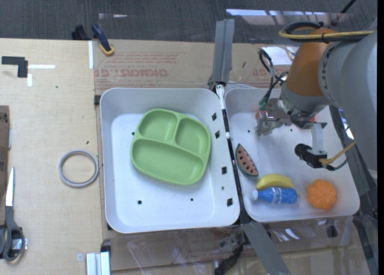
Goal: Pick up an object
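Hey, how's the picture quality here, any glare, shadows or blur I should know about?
Camera view: even, soft lighting; the green plate and left bin are sharp, with only faint shadows. The arm, close to the lens, looks large and slightly soft. Clear plastic below the bins catches some glare.

a robot lab bench: plywood top [48, 123] at frame left, tape roll [78, 167], scissors [11, 232] at lower left, two white bins [114, 148] mid-frame.

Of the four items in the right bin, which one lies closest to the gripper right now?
The watermelon slice, against the bin's left wall. It lies just below-left of the gripper; the banana, blue bottle and orange sit lower.
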